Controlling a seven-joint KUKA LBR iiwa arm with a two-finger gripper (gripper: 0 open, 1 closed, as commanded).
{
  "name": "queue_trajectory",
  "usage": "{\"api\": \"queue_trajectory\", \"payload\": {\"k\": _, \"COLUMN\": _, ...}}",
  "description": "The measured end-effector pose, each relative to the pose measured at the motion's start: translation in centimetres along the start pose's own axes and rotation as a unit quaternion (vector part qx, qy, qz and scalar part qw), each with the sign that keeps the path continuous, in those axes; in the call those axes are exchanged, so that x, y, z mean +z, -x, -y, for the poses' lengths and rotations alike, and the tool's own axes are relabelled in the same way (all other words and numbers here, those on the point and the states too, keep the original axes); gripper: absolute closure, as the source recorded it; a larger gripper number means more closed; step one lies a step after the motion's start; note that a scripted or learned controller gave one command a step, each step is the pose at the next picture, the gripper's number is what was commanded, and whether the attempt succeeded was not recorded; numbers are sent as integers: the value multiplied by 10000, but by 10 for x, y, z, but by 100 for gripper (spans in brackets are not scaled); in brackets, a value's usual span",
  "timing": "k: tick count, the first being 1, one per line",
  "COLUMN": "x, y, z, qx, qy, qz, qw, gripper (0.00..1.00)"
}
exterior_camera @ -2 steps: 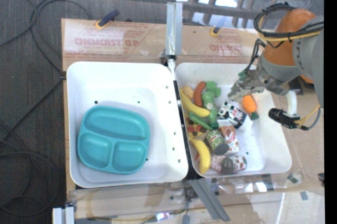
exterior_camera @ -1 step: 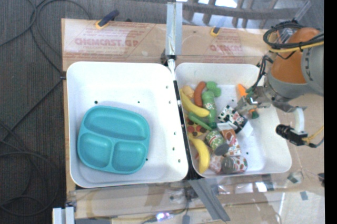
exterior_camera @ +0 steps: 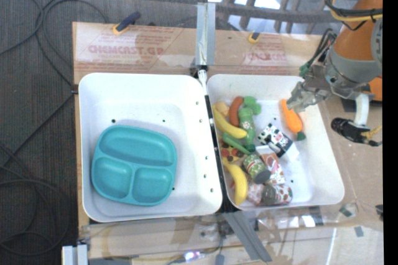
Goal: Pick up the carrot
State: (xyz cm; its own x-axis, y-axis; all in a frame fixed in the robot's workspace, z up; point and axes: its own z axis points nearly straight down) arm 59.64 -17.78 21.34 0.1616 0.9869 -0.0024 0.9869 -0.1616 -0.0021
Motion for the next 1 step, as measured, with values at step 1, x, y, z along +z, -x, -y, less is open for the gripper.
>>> {"api": "queue_trajectory", "payload": {"k": 1, "x": 0, "y": 0, "z": 0, "qx": 2, "qy": -2, "qz": 2, "qw": 10000, "gripper": 0}}
